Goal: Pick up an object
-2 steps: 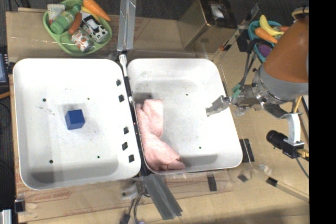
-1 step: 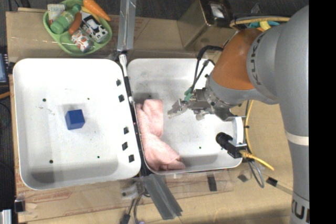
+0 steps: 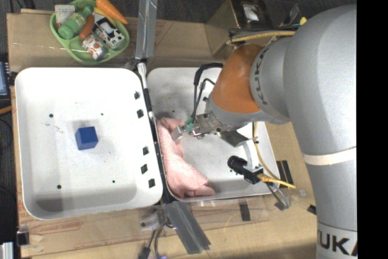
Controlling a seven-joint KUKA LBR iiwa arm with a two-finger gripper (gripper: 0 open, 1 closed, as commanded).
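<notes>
Gripper [image 3: 185, 129] is down inside the right bin [image 3: 176, 79], at the upper end of a pink cloth [image 3: 180, 168] that lies lengthwise along the bin's left wall. It looks to be touching or just above the cloth's top edge. The wrist hides the contact, so I cannot tell whether the gripper is open or closed. The cloth lies flat on the bin floor with no part visibly raised. Judgement: the reach is made, while the grasp is unconfirmed and the lift is not yet done. A blue cube [image 3: 86, 137] sits alone in the left bin [image 3: 73, 88], well apart from the gripper and an unlikely target at this moment. Outside the bins, a green bowl [image 3: 63, 45] of small toys, a carrot [image 3: 109, 8] among them, is on the bench [image 3: 30, 30] beyond the left bin. A cardboard box [image 3: 242, 9] stands beyond the right bin. The arm [image 3: 303, 82] covers much of the right bin. The cloth hugs the wall between the bins, which may crowd a lift, and limp fabric can slip.
</notes>
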